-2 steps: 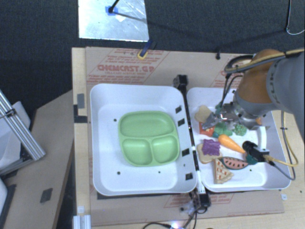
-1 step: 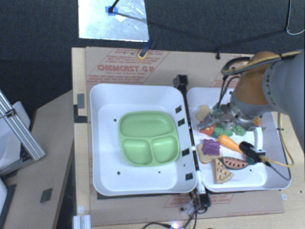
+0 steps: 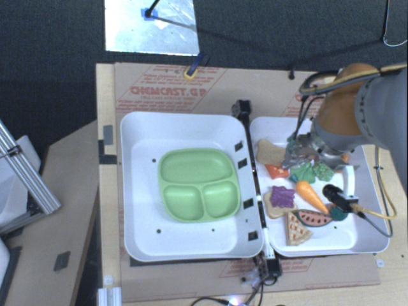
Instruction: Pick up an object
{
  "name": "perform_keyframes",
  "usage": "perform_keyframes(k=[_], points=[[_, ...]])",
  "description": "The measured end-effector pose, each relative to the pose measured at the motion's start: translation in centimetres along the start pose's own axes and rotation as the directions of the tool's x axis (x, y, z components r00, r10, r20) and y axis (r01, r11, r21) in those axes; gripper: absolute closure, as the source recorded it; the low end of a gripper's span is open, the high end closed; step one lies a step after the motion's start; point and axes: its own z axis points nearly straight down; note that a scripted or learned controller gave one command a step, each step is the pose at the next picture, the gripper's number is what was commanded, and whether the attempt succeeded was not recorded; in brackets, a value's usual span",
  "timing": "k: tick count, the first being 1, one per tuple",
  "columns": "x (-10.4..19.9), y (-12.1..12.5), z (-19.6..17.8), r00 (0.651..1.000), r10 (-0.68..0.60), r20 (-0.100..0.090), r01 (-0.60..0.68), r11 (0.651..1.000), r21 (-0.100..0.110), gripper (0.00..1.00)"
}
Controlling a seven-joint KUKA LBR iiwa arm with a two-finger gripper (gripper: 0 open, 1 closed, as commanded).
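Note:
My gripper (image 3: 297,155) hangs low over the back part of the right bin (image 3: 366,234), coming in from the right. Just under and in front of it lie a small red piece (image 3: 277,170) and a green broccoli toy (image 3: 313,171). To its left lies a tan bread slice (image 3: 269,151). Nearer the front are an orange carrot (image 3: 310,196), a purple piece on a toast slice (image 3: 282,197), a watermelon slice (image 3: 314,218) and a pizza wedge (image 3: 296,229). I see nothing lifted off the bin floor.
The left bin (image 3: 137,171) holds a green divided plate (image 3: 199,183). A black divider with clips (image 3: 250,164) runs between the bins. A shiny sheet (image 3: 152,18) lies behind the bench.

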Motion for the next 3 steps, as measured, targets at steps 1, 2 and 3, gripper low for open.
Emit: perform_keyframes(k=[1,2,3], points=[[-0.2,0.3,-4.4,1.000,-0.001,0.001,0.001,1.000,0.016,1.00],[-0.5,1.2,-10.6,1.000,-0.002,0.002,0.002,1.000,0.013,1.00],[-0.5,1.4,-12.1,1.000,-0.002,0.000,0.002,1.000,0.018,1.00]])
